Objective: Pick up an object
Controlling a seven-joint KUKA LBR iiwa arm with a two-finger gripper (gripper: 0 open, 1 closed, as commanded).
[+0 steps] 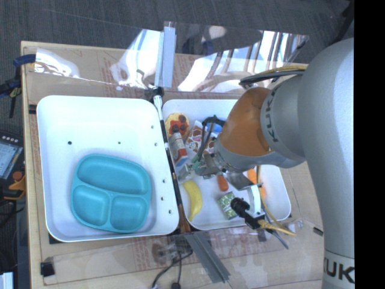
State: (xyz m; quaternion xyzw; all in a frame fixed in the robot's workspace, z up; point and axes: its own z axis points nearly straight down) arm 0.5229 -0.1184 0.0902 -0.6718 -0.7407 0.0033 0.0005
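The gripper (pixel 201 164) is down inside the right bin (pixel 278 188), low among the clutter at that bin's left-centre, and the orange band and grey wrist above it hide most of it; whether it is open, closed or holding anything cannot be told. It appears placed there because that is where the small items crowd together, so a descent here has the best odds of meeting something. Just beside it lie a slim bottle (pixel 177 146) and, further up the bin, a pizza-slice toy (pixel 177 125). Below it, a banana (pixel 193 198) rests along the bin's left wall, apart from the tool. A green patterned block (pixel 227 204) and an orange piece (pixel 223 183) sit near the lower middle. The left bin (pixel 96 119) carries a turquoise divided tray (pixel 111 192), well apart from the arm.
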